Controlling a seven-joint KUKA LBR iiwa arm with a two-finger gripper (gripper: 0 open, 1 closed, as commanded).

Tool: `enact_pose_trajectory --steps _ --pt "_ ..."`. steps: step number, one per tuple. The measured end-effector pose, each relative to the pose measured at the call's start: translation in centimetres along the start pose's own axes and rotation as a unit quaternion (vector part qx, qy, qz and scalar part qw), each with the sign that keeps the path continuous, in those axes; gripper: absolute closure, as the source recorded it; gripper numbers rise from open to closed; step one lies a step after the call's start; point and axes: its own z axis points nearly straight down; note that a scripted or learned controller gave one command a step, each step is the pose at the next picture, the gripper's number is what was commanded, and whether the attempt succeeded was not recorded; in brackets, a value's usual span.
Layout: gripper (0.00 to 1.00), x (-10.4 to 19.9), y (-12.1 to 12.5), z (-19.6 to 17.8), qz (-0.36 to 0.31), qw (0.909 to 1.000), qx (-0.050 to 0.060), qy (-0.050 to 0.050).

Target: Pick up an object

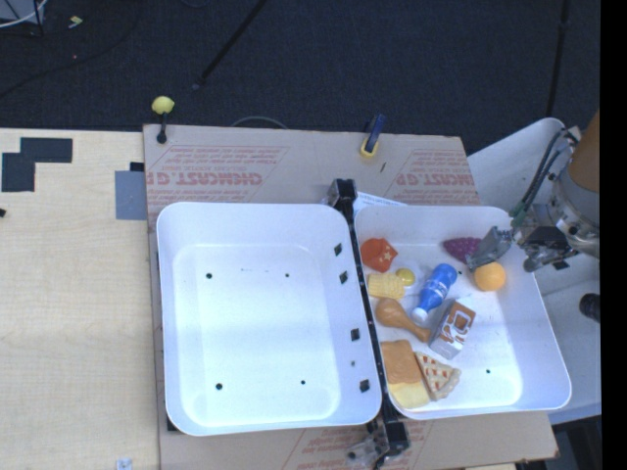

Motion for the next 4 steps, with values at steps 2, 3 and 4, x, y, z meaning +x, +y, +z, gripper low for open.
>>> enact_pose_trajectory --steps 2,3,4 --pt "0.00 7.7 6.1 17.3 0.000 1.0000 0.000 0.000" --pt "1.00 7.6 5.9 16.2 0.002 1.0000 0.002 0.001" --pt "1.00 15.5 9.7 6.5 -0.004 1.0000 -0.006 0.001"
